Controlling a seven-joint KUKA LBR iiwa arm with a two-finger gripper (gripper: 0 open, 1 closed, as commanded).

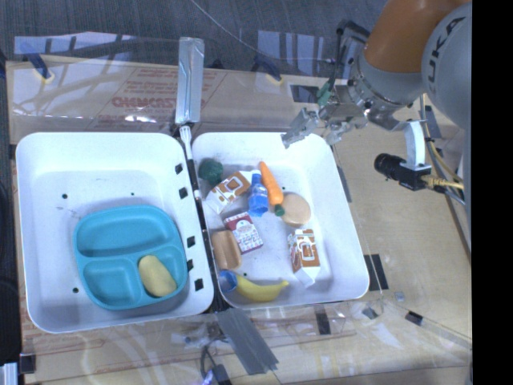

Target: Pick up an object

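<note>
The metal gripper (309, 128) is seen above the right bin's (343, 215) far edge; its fingers' state cannot be told. A tapered carrot (271, 184) lies inside.

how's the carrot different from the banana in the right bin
The carrot is orange with a green end; the banana is yellow. The carrot is straight and runs up and down the view near the bin's middle, while the banana is curved and lies crosswise near the lower wall of the right bin. The carrot looks slimmer than the banana. Both are long food items lying flat in the same bin.
</note>
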